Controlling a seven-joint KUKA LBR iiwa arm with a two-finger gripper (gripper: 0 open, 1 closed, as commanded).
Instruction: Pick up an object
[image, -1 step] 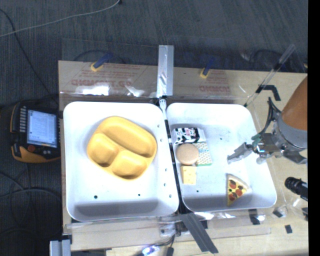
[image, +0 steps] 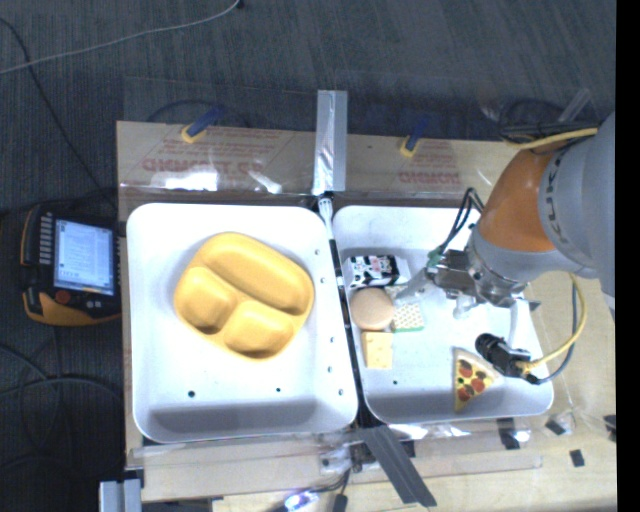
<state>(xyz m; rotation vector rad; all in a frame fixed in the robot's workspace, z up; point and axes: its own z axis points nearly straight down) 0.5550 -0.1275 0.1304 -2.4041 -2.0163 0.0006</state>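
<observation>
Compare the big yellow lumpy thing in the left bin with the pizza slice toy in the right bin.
The large yellow lumpy plastic object is far bigger, rounded and plain; the small triangular pizza slice toy is flat, pointed, with red spots. The first lies mid-bin; the second near its bin's front right corner. Both have yellow colouring.

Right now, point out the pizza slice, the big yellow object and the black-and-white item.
pizza slice (image: 468, 380): camera view, middle of the slice.
big yellow object (image: 243, 293): camera view, centre of its top.
black-and-white item (image: 372, 269): camera view, its patterned face.
</observation>
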